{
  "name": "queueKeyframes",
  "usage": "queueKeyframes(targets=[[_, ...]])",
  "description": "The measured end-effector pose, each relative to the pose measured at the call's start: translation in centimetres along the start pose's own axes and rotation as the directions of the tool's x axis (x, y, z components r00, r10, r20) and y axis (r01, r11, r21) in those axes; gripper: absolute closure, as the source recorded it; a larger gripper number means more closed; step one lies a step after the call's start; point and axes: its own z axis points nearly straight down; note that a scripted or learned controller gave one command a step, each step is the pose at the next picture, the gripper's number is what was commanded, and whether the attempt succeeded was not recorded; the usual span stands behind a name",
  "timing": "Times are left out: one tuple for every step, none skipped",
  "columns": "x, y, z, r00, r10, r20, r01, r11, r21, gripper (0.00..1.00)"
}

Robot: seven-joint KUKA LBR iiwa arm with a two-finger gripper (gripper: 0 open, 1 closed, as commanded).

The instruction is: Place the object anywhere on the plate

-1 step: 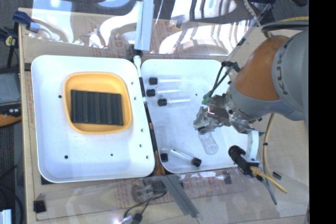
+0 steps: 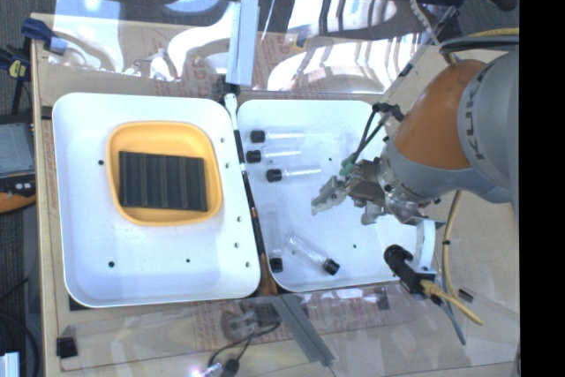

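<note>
Several clear tubes with black caps lie in the right bin (image 2: 353,115), and any of them could be the object: three are stacked near the bin's 10 o'clock corner — the top tube (image 2: 278,137), the middle tube (image 2: 274,156) and the lower tube (image 2: 296,175) — while a fourth tube (image 2: 313,255) lies slantwise near the bin's 6 o'clock edge, with a small loose black cap (image 2: 276,264) just beside it toward 9 o'clock. Nothing is on the plate (image 2: 163,141), a yellow dish with a dark ribbed insert that sits in the left bin (image 2: 79,260), well apart from all the tubes. The gripper (image 2: 328,197) hovers over the middle of the right bin, pointing toward 9 o'clock, between the stacked tubes and the slanted one; whether the jaws are spread or closed I cannot tell, and no tube is visible between them. I judge the step in hand to be the pick itself. To do it well, choose one tube that lies free of its neighbours — the slanted one looks the most isolated — and set the jaws across its narrow width, not along its length. Clear, round tubes will likely roll or slip, so a centred, low grasp seems wise before lifting over the divider toward the plate at 9 o'clock.
</note>
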Motion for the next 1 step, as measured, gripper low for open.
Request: queueKeyframes(targets=[[-4.84,2.81,0.99,0.984,-0.177,0.002,0.177,0.984,-0.001,0.0]])
